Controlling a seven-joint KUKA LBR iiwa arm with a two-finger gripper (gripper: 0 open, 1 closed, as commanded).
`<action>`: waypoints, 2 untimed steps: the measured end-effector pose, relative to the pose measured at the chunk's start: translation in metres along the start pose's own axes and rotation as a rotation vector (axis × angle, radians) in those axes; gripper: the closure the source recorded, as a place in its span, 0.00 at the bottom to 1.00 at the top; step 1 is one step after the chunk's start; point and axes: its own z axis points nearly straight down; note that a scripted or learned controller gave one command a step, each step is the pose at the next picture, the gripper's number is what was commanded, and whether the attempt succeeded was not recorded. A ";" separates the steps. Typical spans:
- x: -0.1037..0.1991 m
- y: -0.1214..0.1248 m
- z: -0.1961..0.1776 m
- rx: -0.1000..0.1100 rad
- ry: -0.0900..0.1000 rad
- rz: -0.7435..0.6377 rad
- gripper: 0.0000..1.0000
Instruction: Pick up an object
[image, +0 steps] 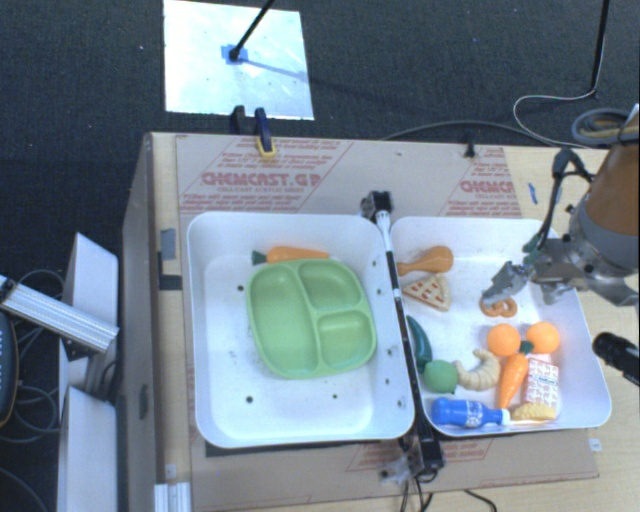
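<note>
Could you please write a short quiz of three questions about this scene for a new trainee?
1. True or false: the green divided tray lies in the left bin.
2. Which toy lies nearest the front edge of the right bin? A) blue bottle B) chicken drumstick C) pizza slice
3. Fill in: the gripper hovers over the ____ bin.

Key: 1 true. 2 A. 3 right.
</note>
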 end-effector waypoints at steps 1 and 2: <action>-0.053 -0.011 0.078 0.003 0.000 0.004 0.00; -0.086 -0.014 0.192 0.000 -0.001 0.003 0.00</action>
